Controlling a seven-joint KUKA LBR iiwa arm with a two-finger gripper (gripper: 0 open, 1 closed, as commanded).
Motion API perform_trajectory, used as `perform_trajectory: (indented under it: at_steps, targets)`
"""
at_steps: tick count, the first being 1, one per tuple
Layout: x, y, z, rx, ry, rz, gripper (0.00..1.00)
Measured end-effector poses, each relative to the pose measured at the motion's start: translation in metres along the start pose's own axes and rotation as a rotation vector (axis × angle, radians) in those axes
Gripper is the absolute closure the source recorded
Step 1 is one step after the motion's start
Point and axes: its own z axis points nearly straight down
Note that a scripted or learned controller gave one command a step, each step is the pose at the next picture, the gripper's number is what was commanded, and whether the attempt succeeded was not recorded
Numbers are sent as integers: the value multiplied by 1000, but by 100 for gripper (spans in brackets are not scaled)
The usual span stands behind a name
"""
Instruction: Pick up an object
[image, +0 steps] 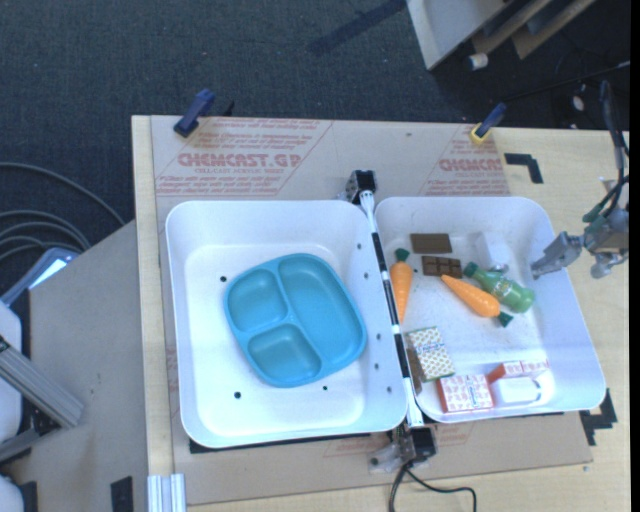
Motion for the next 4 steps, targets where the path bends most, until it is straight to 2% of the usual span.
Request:
perform_trajectory:
  at_steps: [1, 2, 3, 4]
  targets:
    - [50, 30, 148, 3, 1, -1, 0]
    - [72, 28, 175, 2, 1, 0, 0]
    - [72, 28, 165, 1, 1, 0, 100]
    - [127, 57, 74, -2, 0, -1, 100]
